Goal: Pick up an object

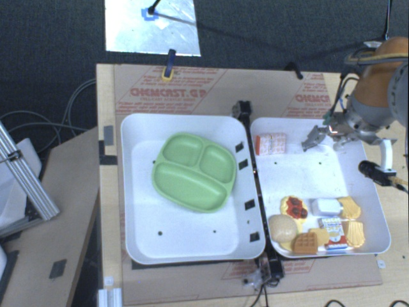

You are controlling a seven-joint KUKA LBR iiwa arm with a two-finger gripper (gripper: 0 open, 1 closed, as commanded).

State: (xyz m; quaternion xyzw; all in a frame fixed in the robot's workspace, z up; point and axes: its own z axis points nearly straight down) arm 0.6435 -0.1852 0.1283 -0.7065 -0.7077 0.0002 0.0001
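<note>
Your gripper point(314, 138) is hovering over the right bin point(383, 226), at its 12 o'clock area; I cannot tell its state. The food items point(317, 224) are lying at 6 o'clock, well apart.

Toy food pieces point(317, 226), right bin corner

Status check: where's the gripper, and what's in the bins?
Gripper over right bin, far end, holding nothing. Food pieces clustered at near end, small packet at far left corner. Green divided plate in left bin.
</note>
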